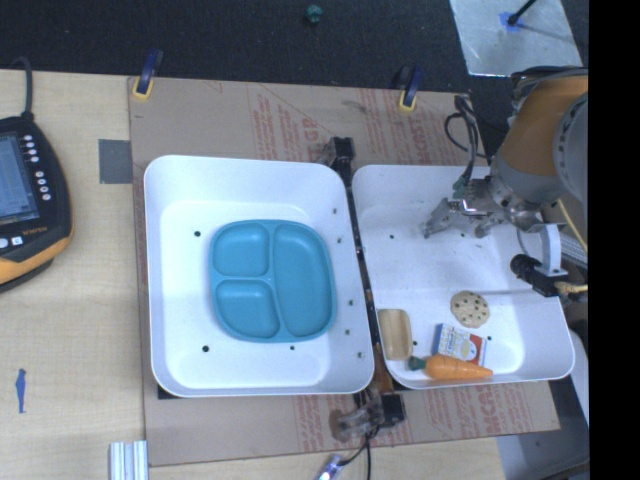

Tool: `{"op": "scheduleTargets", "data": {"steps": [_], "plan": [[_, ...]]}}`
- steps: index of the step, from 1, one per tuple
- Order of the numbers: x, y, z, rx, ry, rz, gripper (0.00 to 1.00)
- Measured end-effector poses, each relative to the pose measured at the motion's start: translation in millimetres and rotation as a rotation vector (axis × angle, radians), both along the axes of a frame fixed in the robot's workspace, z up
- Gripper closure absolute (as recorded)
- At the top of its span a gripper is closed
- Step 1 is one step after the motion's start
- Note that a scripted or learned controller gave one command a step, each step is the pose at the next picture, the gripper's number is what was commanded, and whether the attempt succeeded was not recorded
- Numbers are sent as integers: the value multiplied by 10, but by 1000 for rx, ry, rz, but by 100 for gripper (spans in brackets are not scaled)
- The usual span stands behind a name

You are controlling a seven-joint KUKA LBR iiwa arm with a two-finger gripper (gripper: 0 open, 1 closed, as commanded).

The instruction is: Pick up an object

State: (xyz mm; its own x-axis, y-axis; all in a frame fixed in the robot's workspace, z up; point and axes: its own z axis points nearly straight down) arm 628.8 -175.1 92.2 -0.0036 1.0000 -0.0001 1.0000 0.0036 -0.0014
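Note:
In the right bin (400, 193) several small items lie along the near edge: a round cookie (469, 308), a tan bread slice (394, 332), a small red and white carton (459, 343) and an orange carrot (456, 370). My gripper (462, 220) hangs over the bin's far right part, well above the cookie. Its two grey fingers (436, 220) are spread apart, with nothing between them.
The left bin (170, 198) holds a blue divided plate (271, 279). A teach pendant (25, 198) lies at the bench's left edge. Blue and yellow clamps (147, 72) pin the cardboard sheet at the back. Cables run from the arm at the right.

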Motion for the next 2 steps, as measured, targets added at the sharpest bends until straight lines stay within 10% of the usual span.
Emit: {"op": "scheduleTargets", "data": {"steps": [2], "plan": [[-1240, -368, -6, 0, 2, 2, 0]]}}
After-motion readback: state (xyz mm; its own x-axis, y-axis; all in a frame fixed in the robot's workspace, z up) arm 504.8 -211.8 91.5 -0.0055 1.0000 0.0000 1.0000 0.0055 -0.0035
